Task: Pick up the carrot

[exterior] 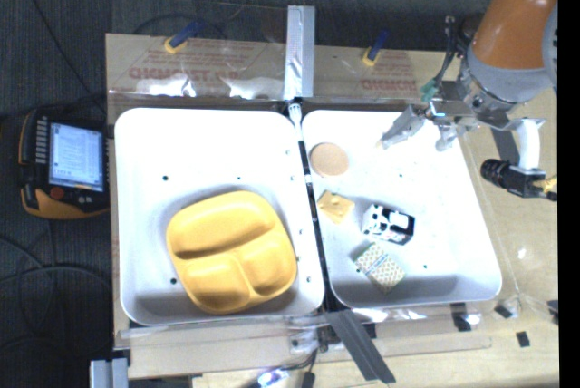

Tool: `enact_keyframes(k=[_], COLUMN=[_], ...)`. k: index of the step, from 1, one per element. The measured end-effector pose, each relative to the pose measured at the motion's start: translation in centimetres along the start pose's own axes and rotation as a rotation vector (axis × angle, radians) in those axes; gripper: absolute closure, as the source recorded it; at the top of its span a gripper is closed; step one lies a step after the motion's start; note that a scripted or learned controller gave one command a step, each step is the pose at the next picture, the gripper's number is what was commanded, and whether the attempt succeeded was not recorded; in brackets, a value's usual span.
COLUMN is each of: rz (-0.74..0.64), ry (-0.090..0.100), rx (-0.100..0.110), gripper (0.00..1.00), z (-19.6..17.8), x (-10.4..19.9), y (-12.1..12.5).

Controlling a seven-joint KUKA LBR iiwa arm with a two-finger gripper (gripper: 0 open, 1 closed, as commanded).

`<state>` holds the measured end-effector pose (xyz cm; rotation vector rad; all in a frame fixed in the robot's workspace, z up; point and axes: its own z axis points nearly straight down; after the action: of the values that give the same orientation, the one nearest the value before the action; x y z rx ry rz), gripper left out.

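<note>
Carrot: no whole carrot is plain to see; the likeliest piece is the round orange-tan disc point(329, 160), lying flat in the upper left of the right bin point(444, 223), close to the wall between the bins.
Tool point(419, 140): open, fingers spread with nothing between them, hanging over the upper right of that bin, well apart from the disc.
Neighbours: yellow wedge point(334, 207) just below the disc; black-and-white piece point(390, 224) and checked packet point(381, 267) lower down.
Left bin point(154, 150): holds a yellow tray point(232, 248).
Handling: probably light, stiff and smooth; being thin and flat, it may slip.
Hold: across the disc's rim, fingers low to the floor, minding the nearby wall.
</note>
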<state>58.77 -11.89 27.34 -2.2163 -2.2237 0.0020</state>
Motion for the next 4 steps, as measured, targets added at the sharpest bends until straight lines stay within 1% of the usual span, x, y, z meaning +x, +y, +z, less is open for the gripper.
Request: enact_keyframes(k=[1,2,3,4], rz=[0.204,0.282,0.28,0.043], ry=[0.0,0.0,0.004,-0.002], rx=[0.002,0.0,0.001,0.0], gripper=[0.0,0.0,1.0,1.0], z=[13.2,12.6,11.8,5.0], x=[-2.2,-9.4,-9.2,-9.5], y=[-4.2,-5.9,-5.8,-1.9])
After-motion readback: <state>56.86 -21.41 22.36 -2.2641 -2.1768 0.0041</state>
